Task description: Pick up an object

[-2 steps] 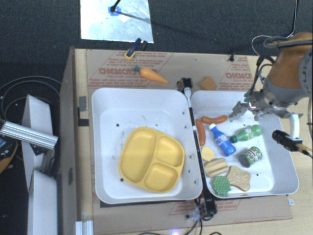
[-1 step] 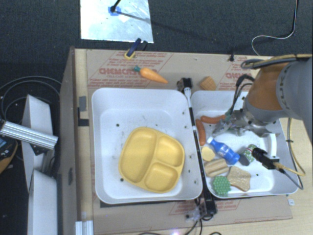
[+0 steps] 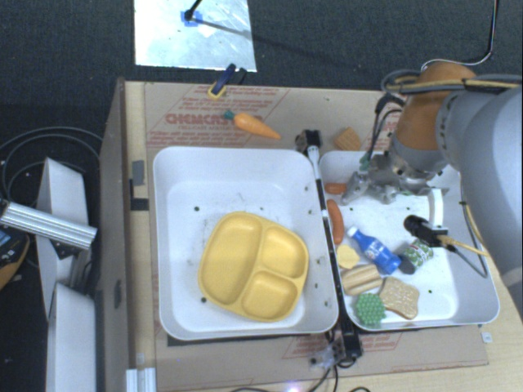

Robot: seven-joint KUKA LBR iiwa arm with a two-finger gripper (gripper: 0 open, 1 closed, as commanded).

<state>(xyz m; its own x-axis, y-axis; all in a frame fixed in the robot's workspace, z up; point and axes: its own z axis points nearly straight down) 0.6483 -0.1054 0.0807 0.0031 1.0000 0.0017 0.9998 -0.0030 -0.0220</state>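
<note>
- Arm [image 3: 482, 137]: its grey bulk covers the far corner of the right bin [image 3: 453, 288]; anything lying beneath it is hidden.
- Plate [image 3: 253, 264]: lies alone in the left bin [image 3: 184, 219]; broad and flat, it is probably too wide to grasp.
- Objects [image 3: 399, 298]: crowded in the right bin's near half, several touching; a descent here is likely to nudge neighbours or catch two at once.
- End effector [image 3: 374, 188]: low over the right bin's far half, apart from the cluster; how far open it is cannot be told, nor whether it has hold of anything.
- Sausage [image 3: 335, 219]: lies along the bin wall; the wall may block a grasp.
- Bottle [image 3: 374, 250]: rounded, so liable to roll or slip from a closing grasp.
- Orange piece [image 3: 335, 189]: near the end effector, too small to identify.
</note>
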